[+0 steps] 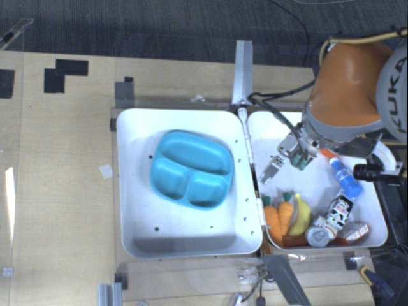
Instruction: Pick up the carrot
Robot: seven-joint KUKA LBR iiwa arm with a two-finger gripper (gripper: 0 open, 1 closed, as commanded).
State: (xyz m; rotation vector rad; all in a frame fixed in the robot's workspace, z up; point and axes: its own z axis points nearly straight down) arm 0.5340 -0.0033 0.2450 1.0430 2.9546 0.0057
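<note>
The left bin [137,171] holds a blue divided tray [191,167] at its centre. The right bin [268,129] carries all remaining items.

The carrot [286,214] lies in the lower left corner of the right bin, close to the divider between the bins. Its long axis runs roughly up-down in the frame. It is orange, with a green top [288,197] at its upper end. An orange rounded piece [273,220] touches its left side; a banana [301,213] touches its right side.

The pincer [285,157] hangs above the carrot in the frame, slightly left of it and apart from it. Its fingers stand spread, with nothing between them.

Judgement: the next move is a descent toward the lower edge of the frame. Neighbouring items may obstruct finger entry.
</note>
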